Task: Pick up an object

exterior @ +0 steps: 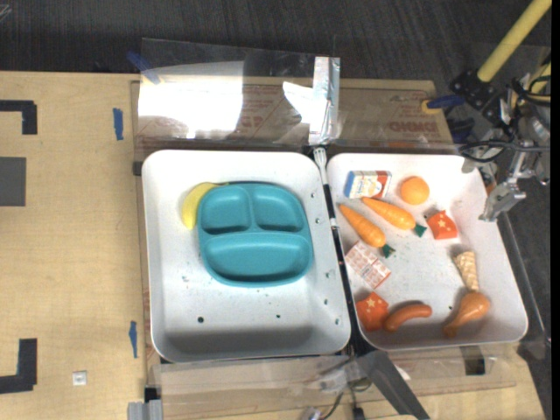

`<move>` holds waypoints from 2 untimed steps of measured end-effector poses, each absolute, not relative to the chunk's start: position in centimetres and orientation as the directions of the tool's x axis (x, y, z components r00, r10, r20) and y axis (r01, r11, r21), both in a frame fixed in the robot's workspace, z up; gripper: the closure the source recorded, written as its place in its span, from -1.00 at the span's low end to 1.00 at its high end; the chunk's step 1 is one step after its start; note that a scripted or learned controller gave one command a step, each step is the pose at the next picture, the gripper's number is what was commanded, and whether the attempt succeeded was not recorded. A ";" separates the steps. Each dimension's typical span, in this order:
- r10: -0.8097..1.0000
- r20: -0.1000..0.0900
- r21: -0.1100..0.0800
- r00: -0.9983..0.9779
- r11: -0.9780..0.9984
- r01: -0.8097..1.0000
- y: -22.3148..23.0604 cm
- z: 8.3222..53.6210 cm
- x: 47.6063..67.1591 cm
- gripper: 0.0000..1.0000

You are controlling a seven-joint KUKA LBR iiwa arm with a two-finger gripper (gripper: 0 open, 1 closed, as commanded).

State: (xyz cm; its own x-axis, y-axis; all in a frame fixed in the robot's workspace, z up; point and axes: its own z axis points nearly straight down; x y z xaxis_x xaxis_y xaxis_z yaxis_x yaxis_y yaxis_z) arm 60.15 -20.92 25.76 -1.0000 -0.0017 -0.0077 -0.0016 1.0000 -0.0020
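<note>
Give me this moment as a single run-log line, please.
stage: approach | gripper: at right bin's right rim, nothing held | carrots: untouched | left bin: teal tray

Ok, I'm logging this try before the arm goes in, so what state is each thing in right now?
Pincer: over the right bin's right rim, nothing between its fingers.
Teal plate: right side up in left bin, compartments bare.
Yellow thing: partly under plate.
Two carrots: lying flat, side by side.
Orange: loose, near the small carton.
Sausage: lying flat.
</note>
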 end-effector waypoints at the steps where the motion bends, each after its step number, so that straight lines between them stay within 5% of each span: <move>1: 0.137 -0.011 -0.002 -0.990 0.991 0.137 -20.6 9.8 55.9 -1.00; 2: 0.187 0.006 -0.002 -0.982 0.982 0.187 -18.2 8.8 61.9 -1.00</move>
State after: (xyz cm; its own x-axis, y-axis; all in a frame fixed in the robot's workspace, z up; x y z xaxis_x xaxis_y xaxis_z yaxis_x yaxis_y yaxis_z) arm 61.89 -18.23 8.81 -0.9824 0.1867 0.0058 0.1867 0.9824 -0.0017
